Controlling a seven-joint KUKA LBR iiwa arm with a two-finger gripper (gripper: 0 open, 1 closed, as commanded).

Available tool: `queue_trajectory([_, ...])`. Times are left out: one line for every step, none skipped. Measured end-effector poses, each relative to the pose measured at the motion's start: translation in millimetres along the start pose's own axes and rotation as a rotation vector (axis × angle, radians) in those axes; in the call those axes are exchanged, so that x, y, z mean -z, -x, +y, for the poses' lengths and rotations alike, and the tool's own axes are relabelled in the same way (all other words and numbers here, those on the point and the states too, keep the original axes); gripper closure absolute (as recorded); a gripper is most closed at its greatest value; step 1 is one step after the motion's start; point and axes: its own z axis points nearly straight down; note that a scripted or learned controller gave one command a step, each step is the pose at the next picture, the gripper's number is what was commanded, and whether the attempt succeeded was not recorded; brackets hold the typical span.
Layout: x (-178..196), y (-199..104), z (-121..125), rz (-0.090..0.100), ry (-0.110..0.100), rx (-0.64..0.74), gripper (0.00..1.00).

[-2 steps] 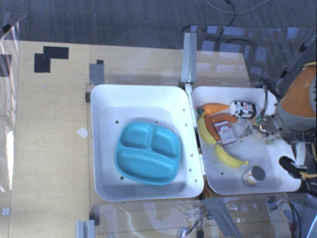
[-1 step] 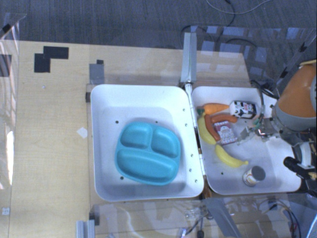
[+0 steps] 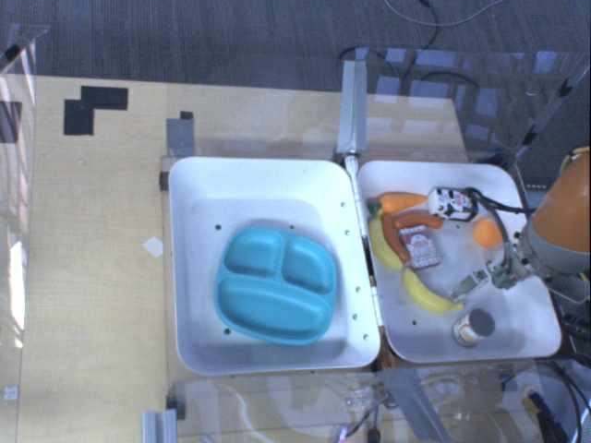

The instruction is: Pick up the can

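Bins number two, side by side on the pale wooden worktop (image 3: 92, 275): the left bin (image 3: 189, 201) holds one blue divided plate (image 3: 275, 283), and the right bin (image 3: 531, 335) holds the rest. Counted there: two bananas, one (image 3: 382, 244) along the left wall and one (image 3: 428, 294) lying slantwise near the middle; one carrot (image 3: 403, 201) at the top; one reddish sausage-like piece (image 3: 413, 226) with a small printed packet (image 3: 422, 250) on it; one white box with dark print (image 3: 450, 203); one orange ball (image 3: 488, 233); and one can (image 3: 472, 326).

Reaching in from the right, the arm ends in jaws (image 3: 476, 281) low over the right bin, pointing left toward the end of the slanted banana. Two thin fingers (image 3: 466, 287) show a narrow gap, and nothing lies between them. Whether the tips touch the banana cannot be told.

The can stands upright near the front edge of the right bin, just beside the jaws on their near side, apart from them, with its round top facing up.
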Motion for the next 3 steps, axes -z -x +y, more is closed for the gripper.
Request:
queue_trajectory([1.0, -34.5, -6.9, -0.003, 0.002, 0.022, 0.00])
queue_trajectory([12.5, -34.5, -3.8, -0.003, 0.007, 0.023, 1.00])
queue_trajectory([86.0, -69.5, 6.6, 0.005, -0.005, 0.010, 1.00])
